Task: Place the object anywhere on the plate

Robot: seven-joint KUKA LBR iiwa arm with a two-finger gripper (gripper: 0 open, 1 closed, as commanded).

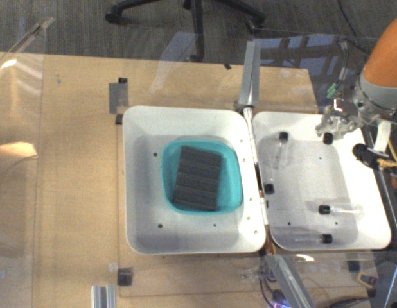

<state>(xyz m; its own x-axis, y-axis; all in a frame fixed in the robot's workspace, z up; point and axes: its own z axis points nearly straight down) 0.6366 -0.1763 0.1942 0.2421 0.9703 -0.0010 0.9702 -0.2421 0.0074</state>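
My gripper [328, 128] is hanging over the right bin's [378, 236] far edge; its state I cannot tell. The block [198, 178] is lying on the plate [232, 183] in the left bin [137, 191]. The bench [63, 191] is sitting on grey carpet [70, 5], a chair base [192, 5] beyond.

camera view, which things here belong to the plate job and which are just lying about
Part of the job:
- teal plate in the left bin
- dark ribbed block lying on the plate
- gripper over the right bin's far corner

Just lying about:
- clear tubes with black caps in the right bin
- office chair base on the floor
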